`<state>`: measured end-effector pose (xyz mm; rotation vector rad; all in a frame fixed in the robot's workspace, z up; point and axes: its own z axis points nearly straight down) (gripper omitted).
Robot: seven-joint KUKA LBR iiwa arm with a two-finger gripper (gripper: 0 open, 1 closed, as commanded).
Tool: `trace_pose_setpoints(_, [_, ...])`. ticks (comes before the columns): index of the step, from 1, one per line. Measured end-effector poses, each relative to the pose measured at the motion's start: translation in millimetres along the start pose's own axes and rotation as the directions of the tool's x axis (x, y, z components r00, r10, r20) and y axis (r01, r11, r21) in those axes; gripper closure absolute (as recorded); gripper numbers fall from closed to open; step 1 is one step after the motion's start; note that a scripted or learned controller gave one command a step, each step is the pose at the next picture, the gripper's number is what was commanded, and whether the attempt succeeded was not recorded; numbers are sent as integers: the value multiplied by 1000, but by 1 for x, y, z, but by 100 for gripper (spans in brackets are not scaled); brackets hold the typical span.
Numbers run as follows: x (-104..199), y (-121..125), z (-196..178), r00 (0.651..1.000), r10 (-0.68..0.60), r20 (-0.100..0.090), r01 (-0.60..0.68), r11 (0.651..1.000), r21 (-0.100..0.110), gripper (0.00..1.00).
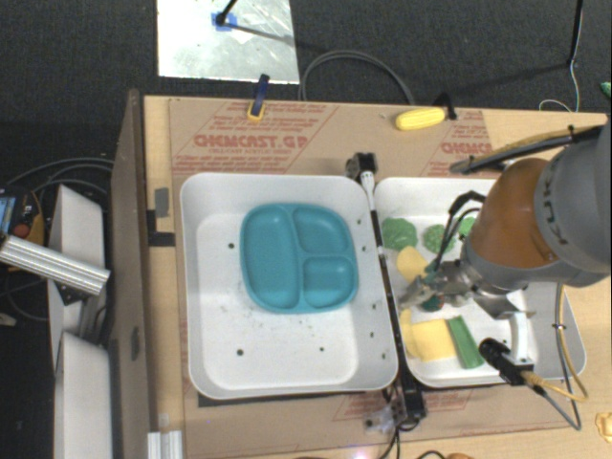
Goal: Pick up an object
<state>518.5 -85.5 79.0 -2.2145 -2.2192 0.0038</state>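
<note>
The right bin (421,194) holds a green leafy piece (398,230), a pale yellow piece (410,261), a yellow block (431,338), a green stick (466,341) and another green piece (440,237) partly hidden by the arm. My gripper (427,291) hangs low in this bin, just below the pale yellow piece and above the yellow block. Its metal fingers (412,293) point left. I cannot make out anything between them.
The left bin (206,256) holds a teal divided plate (298,257). The grey arm with its orange band (512,223) covers the right bin's right half. A yellow object (419,119) lies on the cardboard behind the bins.
</note>
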Motion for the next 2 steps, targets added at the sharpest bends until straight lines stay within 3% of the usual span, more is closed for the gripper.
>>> trace_pose_setpoints(1, [-2, 4, -15, 1000, 1, 2, -1, 1000, -9, 100])
trace_pose_setpoints(2, [70, 37, -111, 1000, -11, 1, 11, 1000, -18, 100])
